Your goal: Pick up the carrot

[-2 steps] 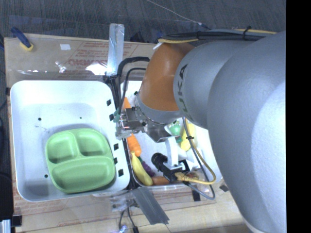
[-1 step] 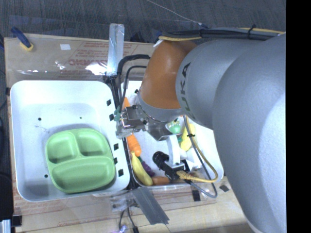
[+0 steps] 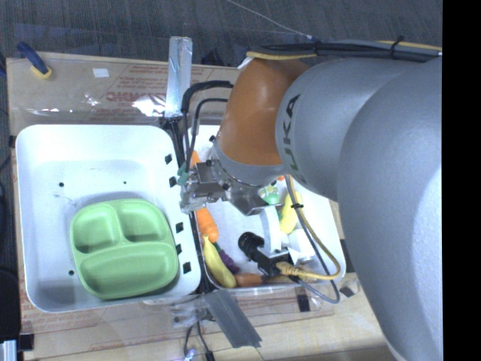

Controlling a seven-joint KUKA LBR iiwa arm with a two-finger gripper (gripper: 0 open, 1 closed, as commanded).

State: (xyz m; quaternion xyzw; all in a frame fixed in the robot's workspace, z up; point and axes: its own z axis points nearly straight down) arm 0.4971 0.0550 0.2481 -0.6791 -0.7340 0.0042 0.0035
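Observation:
The carrot is a short orange piece lying at the left edge of the right bin, close to the wall between the bins. My gripper hangs directly above the carrot's upper end, under the orange-banded wrist. The metal of the gripper reaches down to the carrot's top, and I cannot make out whether it touches it. The arm hides most of the right bin.
A green divided plate lies in the left bin. Below the carrot sit a yellow banana, a purple piece and another orange piece. A yellow item and a green item lie further right.

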